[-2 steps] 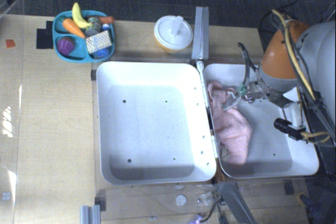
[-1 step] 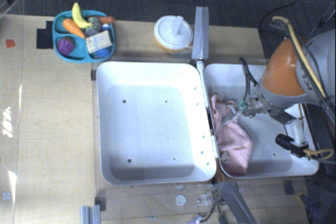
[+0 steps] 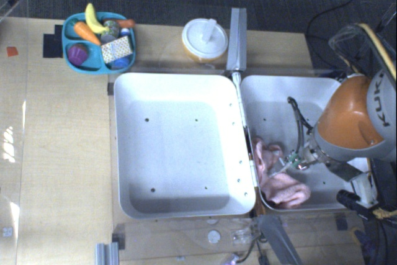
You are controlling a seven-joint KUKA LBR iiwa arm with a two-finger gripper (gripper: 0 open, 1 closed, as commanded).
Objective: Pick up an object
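Pink cloth (image 3: 280, 183) is crumpled in the front-left corner of the right bin (image 3: 273, 102), bunched up against the divider wall btwn the two bins and the front wall. From my end the gripper (image 3: 293, 161) is sitting right at the cloth's right edge, down in the bin, prob touching the fabric, but it's too small and cluttered w/ cables for me to tell whether it's got any of it.

Arm (image 3: 350, 115) comes in from the right, big orange band hanging over the right half of that bin.

Left bin (image 3: 180, 146) is just beside it, sharing the middle wall. Behind the bins on the bench: a white lidded cup (image 3: 205, 39) near the divider, and further left a blue tray (image 3: 93, 46) w/ toy food, incl a banana (image 3: 94, 20) and a carrot (image 3: 87, 33).
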